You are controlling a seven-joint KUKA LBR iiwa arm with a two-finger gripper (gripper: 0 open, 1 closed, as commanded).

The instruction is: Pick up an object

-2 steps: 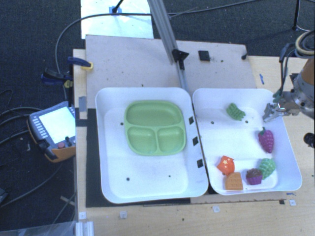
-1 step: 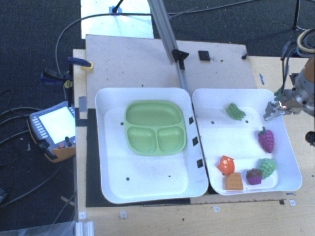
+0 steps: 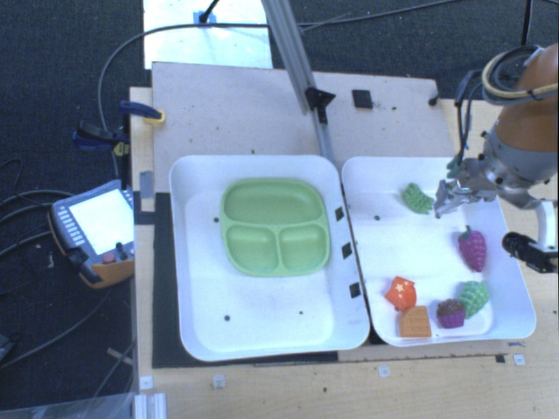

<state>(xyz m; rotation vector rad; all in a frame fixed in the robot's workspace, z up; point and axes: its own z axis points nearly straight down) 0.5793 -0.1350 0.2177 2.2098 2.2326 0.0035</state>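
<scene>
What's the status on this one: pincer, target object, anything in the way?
Pincer over right bin, beside green toy; no grip visible. Purple grapes and other toys lie nearer the front. Nothing blocking.

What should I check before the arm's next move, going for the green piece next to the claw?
1. Claw near the green toy: ok, just beside it.
2. Toy between the claw's tips: not ok, it lies apart to the side.
3. Toy free of neighbours: ok, purple grapes lie well away.
4. Toy off the right bin wall: ok.
5. Claw height above the bin floor: cannot tell.
</scene>
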